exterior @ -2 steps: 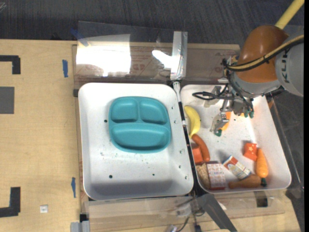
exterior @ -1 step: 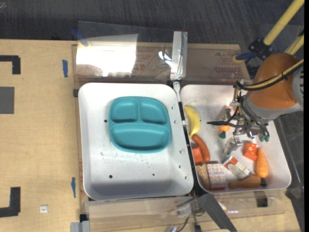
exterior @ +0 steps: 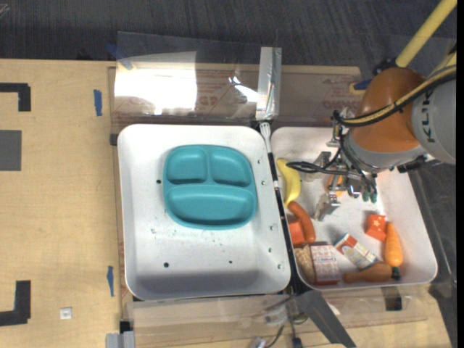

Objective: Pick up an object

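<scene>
My gripper [exterior: 332,198] hangs over the middle of the right bin [exterior: 420,216], above its bare white floor. Just to its left lies a yellow banana [exterior: 290,182] against the bin's left wall. A red sausage [exterior: 302,220] and an orange block [exterior: 296,233] lie below the banana. Nearer the front are a printed snack box [exterior: 323,261], a small red and white carton [exterior: 357,250], a brown sausage [exterior: 368,272], a carrot [exterior: 393,245] and an orange piece [exterior: 375,227]. No object shows as held.
The left bin [exterior: 145,252] holds a teal divided plate [exterior: 210,185]. A clear plastic sheet [exterior: 196,85] stands behind the bins. The arm's orange band [exterior: 388,114] and cables hang over the right bin's back right corner.
</scene>
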Available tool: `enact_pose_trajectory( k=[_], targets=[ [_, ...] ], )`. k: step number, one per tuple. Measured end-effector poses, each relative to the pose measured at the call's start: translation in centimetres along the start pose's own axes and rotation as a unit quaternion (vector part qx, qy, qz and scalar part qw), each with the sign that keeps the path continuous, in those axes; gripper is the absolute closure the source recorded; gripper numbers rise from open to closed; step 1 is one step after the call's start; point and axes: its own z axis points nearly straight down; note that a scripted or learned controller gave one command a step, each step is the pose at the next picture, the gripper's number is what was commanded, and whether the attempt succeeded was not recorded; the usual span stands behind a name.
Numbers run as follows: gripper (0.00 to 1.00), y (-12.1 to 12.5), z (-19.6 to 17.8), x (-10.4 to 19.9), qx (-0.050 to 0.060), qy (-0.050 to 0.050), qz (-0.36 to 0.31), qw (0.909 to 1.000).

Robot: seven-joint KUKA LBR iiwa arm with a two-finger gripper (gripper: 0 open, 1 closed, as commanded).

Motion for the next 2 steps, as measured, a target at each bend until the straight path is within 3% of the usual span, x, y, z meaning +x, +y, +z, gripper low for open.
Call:
enact_pose_trajectory(
  k=[1,2],
  targets=[
    [1.0,0.1,-1.5,-0.4,0.001,-0.007,-0.001,1.0],
    [1.0,5.6,-10.2,-4.1,-0.001,-0.002,0.018,0.9998]
  ],
)
